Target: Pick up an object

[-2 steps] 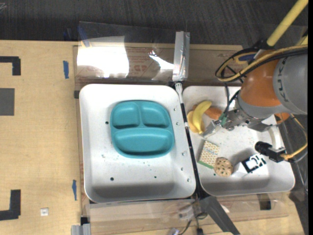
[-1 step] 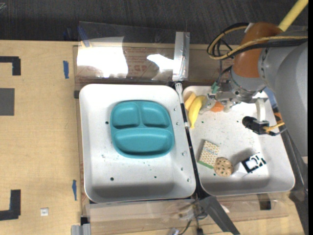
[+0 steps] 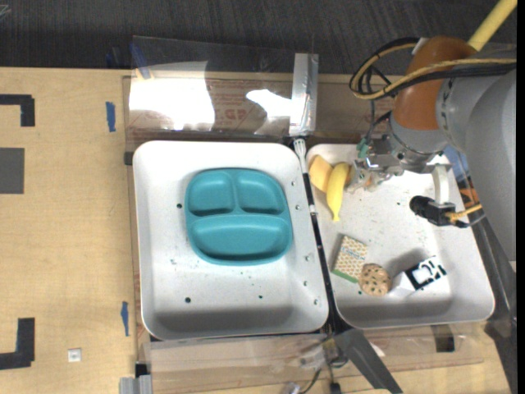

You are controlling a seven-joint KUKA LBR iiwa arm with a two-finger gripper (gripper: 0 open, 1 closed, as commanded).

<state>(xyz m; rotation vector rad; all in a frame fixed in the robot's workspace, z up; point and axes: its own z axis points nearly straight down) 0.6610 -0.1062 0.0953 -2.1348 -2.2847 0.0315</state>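
Tan tabletop point(image 3: 66, 245) with black corner marks point(image 3: 20, 109) and bits of blue tape point(image 3: 110, 115) on its left part. Dark carpet point(image 3: 246, 6) runs along the top of the view. 2 shallow white bins sit side by side, touching along their inner edges. A clear plastic sheet point(image 3: 213, 101) with glare lies behind the left bin.

Left bin point(image 3: 164, 302): 1 teal divided plate point(image 3: 238, 216) with 3 compartments, lying flat roughly in the middle, slightly toward the back.

Right bin point(image 3: 467, 294): 4 loose items.
- Banana point(image 3: 332, 183), yellow, in the back-left corner, close to the wall shared with the left bin, curved, long axis running front to back.
- Small speckled packet point(image 3: 351, 258), flat, front-left area.
- Round cookie point(image 3: 374, 280), just beside the packet on its front-right corner, looks to be touching it.
- Small black-and-white item point(image 3: 425, 274), right of the cookie and apart from it, too small to identify.

Grey arm point(image 3: 484, 130) comes in from the right, with the orange band point(image 3: 422, 97) above the wrist. Tool point(image 3: 367, 171) is down at the back of the right bin, just right of the banana's upper end. Contact with the banana is unclear. Cannot tell whether the tool is apart or together from this angle, and nothing is seen clamped in it. Banana, packet, cookie and black-and-white item all rest on the bin floor.
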